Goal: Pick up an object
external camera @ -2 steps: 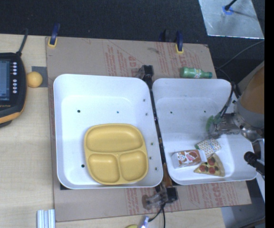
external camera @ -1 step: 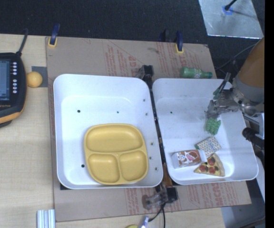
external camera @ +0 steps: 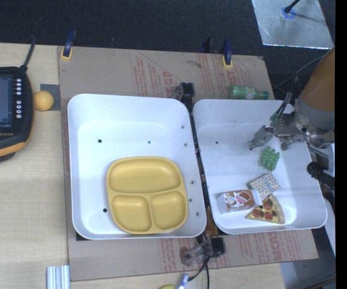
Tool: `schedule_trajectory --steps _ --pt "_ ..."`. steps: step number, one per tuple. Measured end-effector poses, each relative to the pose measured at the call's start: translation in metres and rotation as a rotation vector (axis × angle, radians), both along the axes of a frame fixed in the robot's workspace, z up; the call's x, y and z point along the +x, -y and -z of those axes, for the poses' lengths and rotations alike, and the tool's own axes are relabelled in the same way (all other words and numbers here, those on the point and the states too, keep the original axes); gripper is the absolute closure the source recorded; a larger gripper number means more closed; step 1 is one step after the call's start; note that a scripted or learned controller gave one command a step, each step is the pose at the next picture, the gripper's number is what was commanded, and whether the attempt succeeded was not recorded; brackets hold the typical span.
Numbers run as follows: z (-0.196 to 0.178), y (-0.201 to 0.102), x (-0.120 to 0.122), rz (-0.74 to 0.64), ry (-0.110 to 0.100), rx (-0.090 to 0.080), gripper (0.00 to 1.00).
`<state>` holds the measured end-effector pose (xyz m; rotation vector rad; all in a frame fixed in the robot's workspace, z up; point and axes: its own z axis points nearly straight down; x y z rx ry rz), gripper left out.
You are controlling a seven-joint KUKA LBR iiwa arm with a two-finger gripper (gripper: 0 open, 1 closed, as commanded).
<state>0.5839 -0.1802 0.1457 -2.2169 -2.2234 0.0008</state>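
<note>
In the right bin, my gripper hangs near the right wall with its grey fingers spread open and nothing between them. Just below the fingertips a small green knobbly toy lies on the bin floor, apart from them. Nearer the front of this bin lie a tan cracker-like square, a red and white packet and a toy pizza slice. The arm's orange band shows at the right edge.
A yellow three-compartment plate lies in the left bin. Behind the right bin a green bottle lies on the cardboard. An orange ball and a handheld control pendant sit on the bench at far left.
</note>
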Motion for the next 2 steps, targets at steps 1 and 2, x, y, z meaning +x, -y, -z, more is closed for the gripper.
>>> schedule_trajectory --steps 1,2 --pt "0.047 0.032 -0.008 -0.001 -0.003 -0.002 0.00" --pt "0.036 0.033 -0.007 -0.002 0.000 -0.002 1.00"
